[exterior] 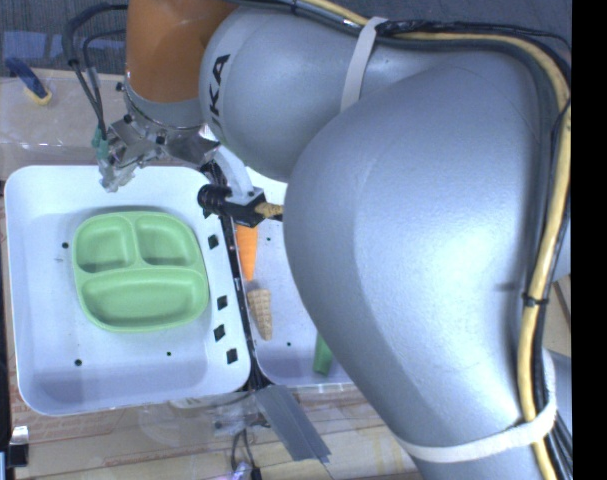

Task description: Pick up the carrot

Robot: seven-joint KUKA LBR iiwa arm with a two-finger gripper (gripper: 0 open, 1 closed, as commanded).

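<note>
Grey arm (423,228) over carrot (246,249); tool (116,163) apart.

I see the carrot (247,248) as a small orange, tapered piece lying flat in the right bin, just beside the divider between the two bins. It runs near-to-far along that wall. My own arm's grey bulk hides whatever lies to its right, so its full shape is uncertain.

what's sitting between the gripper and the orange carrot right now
The gripper is over the left white bin's far edge; the orange carrot lies in the right bin. The raised divider between the bins and the arm's black bracket stand between them.
</note>
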